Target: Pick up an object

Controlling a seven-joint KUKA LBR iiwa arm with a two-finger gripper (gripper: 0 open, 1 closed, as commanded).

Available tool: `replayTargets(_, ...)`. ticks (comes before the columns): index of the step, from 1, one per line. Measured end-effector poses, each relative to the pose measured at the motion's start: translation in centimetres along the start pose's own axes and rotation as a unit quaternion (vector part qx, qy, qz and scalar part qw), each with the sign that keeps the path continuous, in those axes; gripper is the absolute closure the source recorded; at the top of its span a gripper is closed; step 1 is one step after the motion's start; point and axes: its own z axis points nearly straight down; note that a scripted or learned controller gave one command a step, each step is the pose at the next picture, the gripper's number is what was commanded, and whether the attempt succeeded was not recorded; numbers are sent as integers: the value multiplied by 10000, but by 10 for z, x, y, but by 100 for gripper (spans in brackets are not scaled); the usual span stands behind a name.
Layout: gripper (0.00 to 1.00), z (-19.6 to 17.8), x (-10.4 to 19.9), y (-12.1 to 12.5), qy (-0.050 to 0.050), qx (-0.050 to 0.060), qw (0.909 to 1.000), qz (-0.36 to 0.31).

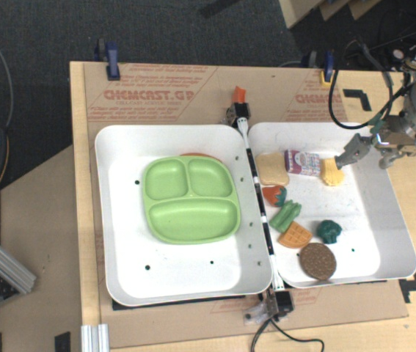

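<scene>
Closest to the camera, at the near edge of the right shallow white bin, lies a round brown cookie-like disc, with an orange waffle-patterned square and a dark teal lumpy piece just beyond it. Further back sits the likely target, a small pale yellow block, resting on the bin floor toward its far side. It lies just to the left of and slightly below the grey claw, whose tip appears to touch or nearly touch it; whether the claw is spread or closed I cannot tell, and nothing is visibly held. The block looks chunky, roughly squarish, with no clear long axis. Just beside it to the left lies a purple-and-white wrapped packet, then a tan bread-like slice. The left white bin holds a green three-compartment plastic plate on the brown tabletop
</scene>
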Motion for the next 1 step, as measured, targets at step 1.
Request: replayTargets(1, 0, 92, 25, 59, 13, 29, 10000, -19)
